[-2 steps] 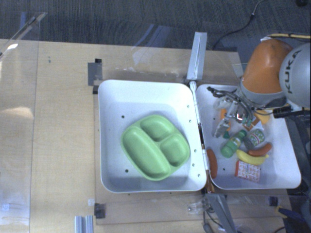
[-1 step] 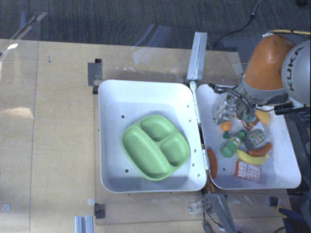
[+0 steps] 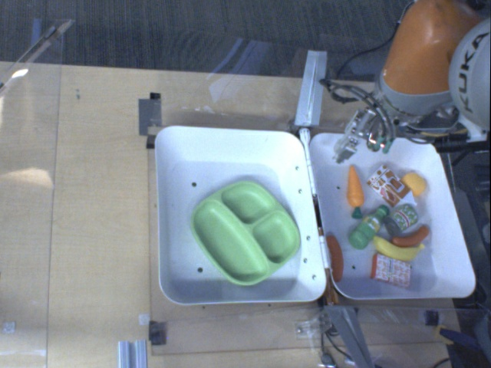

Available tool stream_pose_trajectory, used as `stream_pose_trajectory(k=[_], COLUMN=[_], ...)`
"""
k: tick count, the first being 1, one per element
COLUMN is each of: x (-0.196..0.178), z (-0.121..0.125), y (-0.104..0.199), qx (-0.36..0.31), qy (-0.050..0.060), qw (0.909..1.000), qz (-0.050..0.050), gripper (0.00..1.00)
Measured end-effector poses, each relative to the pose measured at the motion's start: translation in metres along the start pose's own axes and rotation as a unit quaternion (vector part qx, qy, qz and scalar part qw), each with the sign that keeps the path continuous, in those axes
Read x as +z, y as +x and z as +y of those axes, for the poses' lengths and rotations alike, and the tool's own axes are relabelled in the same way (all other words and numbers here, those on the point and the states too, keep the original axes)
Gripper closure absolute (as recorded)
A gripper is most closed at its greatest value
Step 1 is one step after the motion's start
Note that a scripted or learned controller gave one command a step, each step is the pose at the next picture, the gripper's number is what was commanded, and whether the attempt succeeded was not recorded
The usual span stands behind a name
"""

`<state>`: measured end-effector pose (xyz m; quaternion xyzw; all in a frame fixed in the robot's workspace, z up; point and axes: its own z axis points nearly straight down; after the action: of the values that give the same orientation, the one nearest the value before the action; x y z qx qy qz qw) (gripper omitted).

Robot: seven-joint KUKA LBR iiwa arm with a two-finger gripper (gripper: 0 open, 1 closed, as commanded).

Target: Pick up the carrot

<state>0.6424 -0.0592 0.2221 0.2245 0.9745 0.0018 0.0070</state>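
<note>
Tabletop carries two white bins side by side. Left bin holds one green tray with three compartments, lying at a diagonal, nothing in it. Right bin holds the clutter: one sausage against the bin's left wall near the front, long axis near-to-far; one carrot, orange with a small green stub at its near end, in the rear-left part of this bin, long axis roughly near-to-far, tilted only slightly; one green bottle just in front of the carrot's stub, close or touching, can't tell which; one banana; two printed cartons, one right of the carrot and one at the front; one small can; one reddish-brown sausage-like piece on the banana; one yellow-orange piece at the right. Gripper hangs above the rear-left corner of the right bin, carrying nothing; how wide it stands can't be told at this resolution. Key relation: the carrot lies just toward the camera from the gripper and a touch right, near, not touching. One arm, so no choice of side. Judgement: next move is a short shift toward the front and a descent, closing across the carrot's narrow width; bottle and carton crowd it.
</note>
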Motion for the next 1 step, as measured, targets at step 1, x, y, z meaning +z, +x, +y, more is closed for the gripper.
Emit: stream_pose_trajectory(k=[1], x=[0.0005], z=[-0.0002], y=[0.0001], qx=[0.000], qy=[0.000], qw=[1.0000], qz=[0.000], gripper=[0.00])
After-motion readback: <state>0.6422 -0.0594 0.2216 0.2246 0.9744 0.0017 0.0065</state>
